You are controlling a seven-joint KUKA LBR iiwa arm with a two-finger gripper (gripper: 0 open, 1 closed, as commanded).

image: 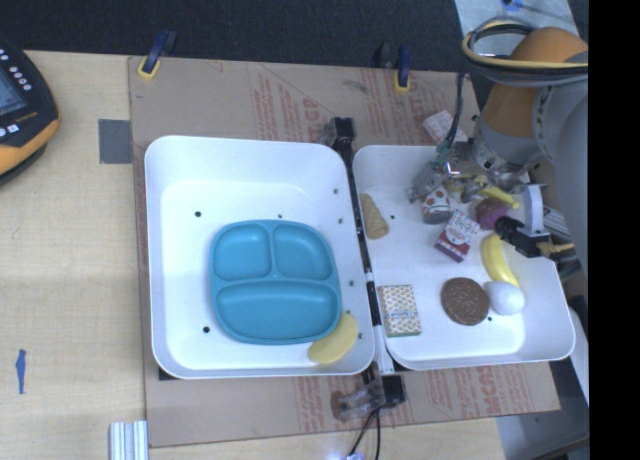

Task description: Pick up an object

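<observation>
- Progress, as I judge it: nothing is lifted yet. Every object I can make out lies on a bin floor, so the pick itself is still to do.
- The arm comes in from the upper right of the frame, its orange band above the wrist, and bends down over the far end of the right bin.
- The gripper sits low among a clutter of small items at the upper part of that bin. How far the claw is parted, and whether anything is in it, I cannot tell; the metalwork and the clutter run together there.
- Likely targets are close by: a small red-and-white packet just below the gripper, and a yellow banana to its lower right.
- Further down the right bin lie a brown round cookie, a white egg touching its right side, a patterned small box by the left wall, and a tan wedge near the upper left wall.
- The left bin holds a blue divided plate in the middle and a yellow piece of fruit at its lower right corner, well apart from the arm.
</observation>
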